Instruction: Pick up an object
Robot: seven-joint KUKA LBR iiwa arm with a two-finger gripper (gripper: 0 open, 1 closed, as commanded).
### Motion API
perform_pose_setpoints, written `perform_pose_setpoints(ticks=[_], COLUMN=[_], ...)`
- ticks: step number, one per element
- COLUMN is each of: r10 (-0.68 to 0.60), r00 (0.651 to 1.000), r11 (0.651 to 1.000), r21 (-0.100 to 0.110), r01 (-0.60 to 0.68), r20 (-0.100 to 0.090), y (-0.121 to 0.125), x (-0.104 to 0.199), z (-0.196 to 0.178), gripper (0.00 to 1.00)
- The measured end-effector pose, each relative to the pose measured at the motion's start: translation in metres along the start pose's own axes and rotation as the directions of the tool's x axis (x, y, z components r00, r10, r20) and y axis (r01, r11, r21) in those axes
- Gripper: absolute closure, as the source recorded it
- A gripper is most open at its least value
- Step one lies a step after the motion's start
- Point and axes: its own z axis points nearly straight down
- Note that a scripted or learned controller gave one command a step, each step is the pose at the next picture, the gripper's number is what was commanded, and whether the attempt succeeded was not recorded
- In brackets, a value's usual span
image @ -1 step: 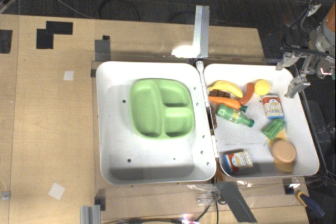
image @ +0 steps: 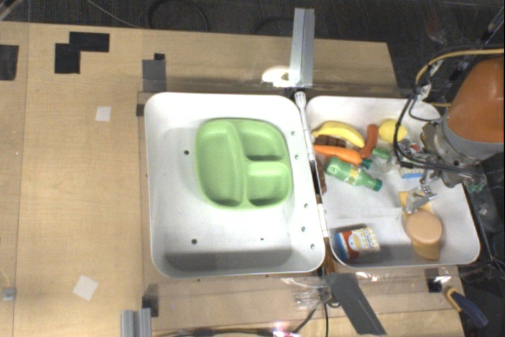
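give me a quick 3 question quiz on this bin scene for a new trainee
1. True or false: the green tray lies in the left bin.
2. Which item lies nearest the right bin's front-left corner? A) banana B) can C) green bottle
3. Fill in: the gripper hangs just above the tan ____.

Key: 1 true; 2 B; 3 cylinder
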Motion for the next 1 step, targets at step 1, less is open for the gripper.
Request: perform_pose_setpoints(ticks=[1], r10=[-0.124], r00=[0.992], r11=[0.992], r21=[0.004], r01=[0.124], r20=[-0.002], y=[0.0583], x=[-0.0698], z=[0.0088], gripper=[0.0])
